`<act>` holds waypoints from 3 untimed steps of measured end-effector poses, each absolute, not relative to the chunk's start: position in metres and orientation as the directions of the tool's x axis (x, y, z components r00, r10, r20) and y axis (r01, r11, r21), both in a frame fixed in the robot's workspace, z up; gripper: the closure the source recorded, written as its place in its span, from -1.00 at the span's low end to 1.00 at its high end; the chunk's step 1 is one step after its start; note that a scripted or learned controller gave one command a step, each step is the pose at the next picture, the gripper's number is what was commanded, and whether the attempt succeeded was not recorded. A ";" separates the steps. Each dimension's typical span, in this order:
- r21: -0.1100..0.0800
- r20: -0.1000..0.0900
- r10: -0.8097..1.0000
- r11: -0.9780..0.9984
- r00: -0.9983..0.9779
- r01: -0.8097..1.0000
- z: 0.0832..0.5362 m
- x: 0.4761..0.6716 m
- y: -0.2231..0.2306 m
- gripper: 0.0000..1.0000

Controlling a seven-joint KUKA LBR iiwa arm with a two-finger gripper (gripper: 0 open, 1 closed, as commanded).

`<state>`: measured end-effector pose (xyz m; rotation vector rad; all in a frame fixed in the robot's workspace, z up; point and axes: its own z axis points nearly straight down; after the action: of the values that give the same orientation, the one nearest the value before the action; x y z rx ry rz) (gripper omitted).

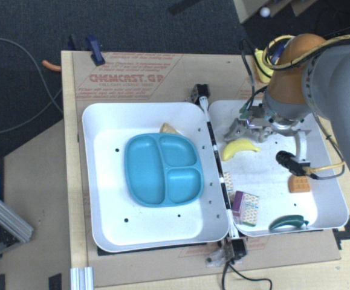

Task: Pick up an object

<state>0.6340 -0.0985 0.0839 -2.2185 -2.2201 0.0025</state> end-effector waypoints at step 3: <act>-0.002 0.000 1.000 -0.001 0.001 1.000 0.084 0.615 -0.100 -1.00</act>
<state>0.6149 -0.1003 0.0845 -2.2209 -2.2195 0.0017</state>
